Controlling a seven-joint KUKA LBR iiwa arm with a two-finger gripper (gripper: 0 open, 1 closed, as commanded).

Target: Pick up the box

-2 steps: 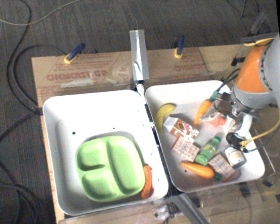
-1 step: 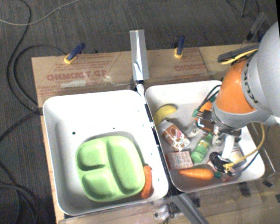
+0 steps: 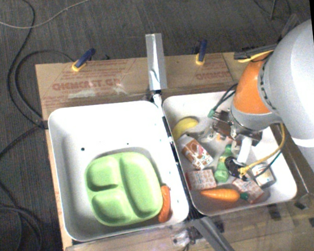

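A small orange-and-white box (image 3: pixel 197 153) lies tilted in the right bin (image 3: pixel 288 191), near its left wall. A pinkish patterned box (image 3: pixel 201 179) sits just below it, and a third small box (image 3: pixel 249 190) lies near the bin's front right. My gripper (image 3: pixel 225 138) hangs low over the middle of the right bin, just right of the orange-and-white box and apart from it. Nothing shows between its fingers.
Also in the right bin are a yellow fruit (image 3: pixel 185 125) at the back left, a green item (image 3: pixel 223 171) in the middle and a carrot (image 3: pixel 220 195) at the front. The left bin (image 3: pixel 67 132) holds a green divided plate (image 3: pixel 123 188) and an orange piece (image 3: pixel 166 202).
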